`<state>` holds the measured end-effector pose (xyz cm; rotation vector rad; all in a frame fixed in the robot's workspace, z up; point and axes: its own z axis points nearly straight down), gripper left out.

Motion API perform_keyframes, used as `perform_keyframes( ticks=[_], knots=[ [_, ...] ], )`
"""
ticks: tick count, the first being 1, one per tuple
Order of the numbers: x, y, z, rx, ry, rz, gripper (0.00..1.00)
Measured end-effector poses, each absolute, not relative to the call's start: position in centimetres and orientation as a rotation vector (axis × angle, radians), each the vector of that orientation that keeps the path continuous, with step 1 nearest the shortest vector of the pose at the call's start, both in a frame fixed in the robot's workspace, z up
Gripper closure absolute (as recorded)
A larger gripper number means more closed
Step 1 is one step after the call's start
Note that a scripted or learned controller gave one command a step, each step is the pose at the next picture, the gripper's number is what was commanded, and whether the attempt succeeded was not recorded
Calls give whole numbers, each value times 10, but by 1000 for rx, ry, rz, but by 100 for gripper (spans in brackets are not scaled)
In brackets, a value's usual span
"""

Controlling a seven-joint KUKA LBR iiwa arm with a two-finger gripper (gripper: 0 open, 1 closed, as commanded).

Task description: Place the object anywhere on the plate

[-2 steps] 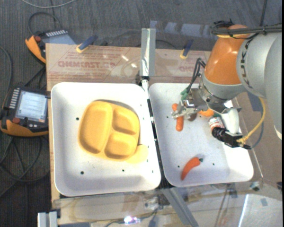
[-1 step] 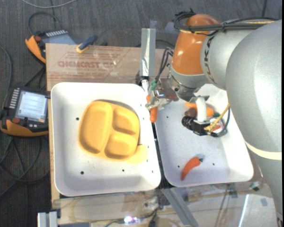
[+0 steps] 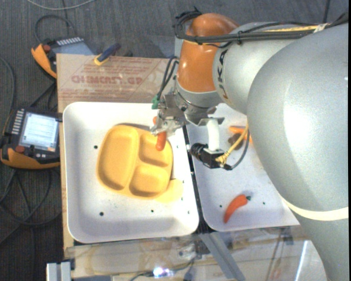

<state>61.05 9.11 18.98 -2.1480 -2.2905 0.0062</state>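
Gripping orange object (image 3: pixel 160 141) above plate (image 3: pixel 120 157)

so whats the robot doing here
The grey KUKA arm reaches over the left white bin, where a yellow divided plate lies. Its pincer hangs above the plate's upper right compartment with a small orange-red object at its tip, apparently between its fingers, just over the plate. Another orange-red piece, shaped like a pepper, lies in the right bin.
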Motion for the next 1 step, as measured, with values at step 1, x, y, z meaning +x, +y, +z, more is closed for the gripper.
perform_keyframes(
  ticks=[1],
  knots=[
    [611,91,190,-2149,-2291,7,0]
  ],
)
